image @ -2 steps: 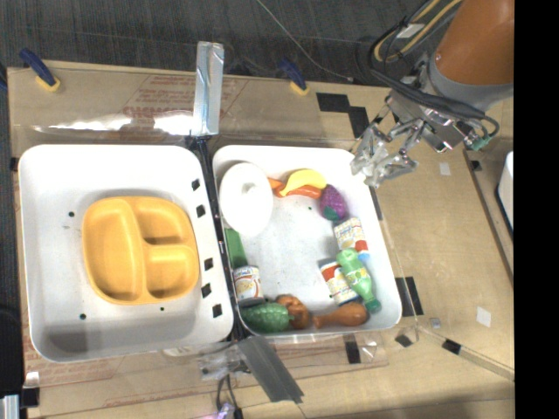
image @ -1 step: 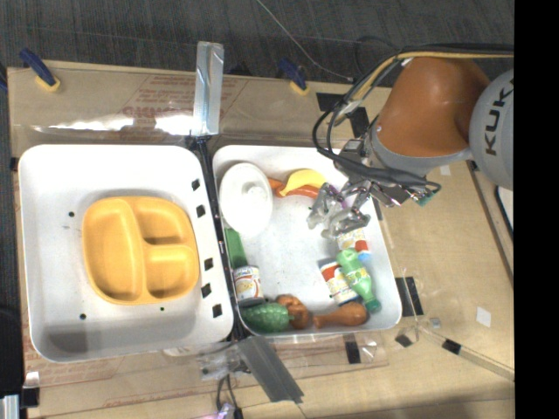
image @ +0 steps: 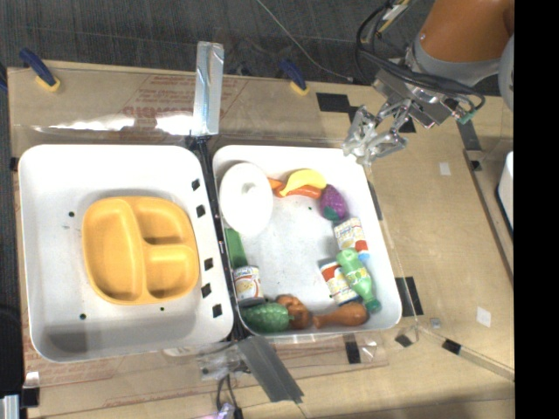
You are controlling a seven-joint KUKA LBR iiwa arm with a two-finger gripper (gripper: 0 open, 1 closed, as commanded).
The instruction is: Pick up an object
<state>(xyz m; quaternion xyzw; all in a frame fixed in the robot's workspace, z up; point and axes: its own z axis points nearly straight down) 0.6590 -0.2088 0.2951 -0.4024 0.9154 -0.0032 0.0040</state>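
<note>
My gripper (image: 374, 138) hangs above the far right corner of the right bin (image: 288, 234), its fingers spread open with nothing between them. Below it in that bin lie a white round lid (image: 245, 198), a yellow banana (image: 303, 182) on an orange piece, and a purple grape bunch (image: 333, 202). Down the right side stand a small can (image: 348, 232), a green bottle (image: 357, 275) and a red-labelled can (image: 334, 279). Along the near wall lie a green vegetable (image: 267, 317), a brown drumstick (image: 325, 314), another can (image: 247, 282) and a green piece (image: 234, 246).
The left bin (image: 52, 234) holds a yellow divided tray (image: 140, 249). A metal clamp bracket (image: 209, 85) stands upright at the far rim between the bins. Cables trail from the arm at the top right. Bare cardboard bench (image: 437, 234) lies right of the bins.
</note>
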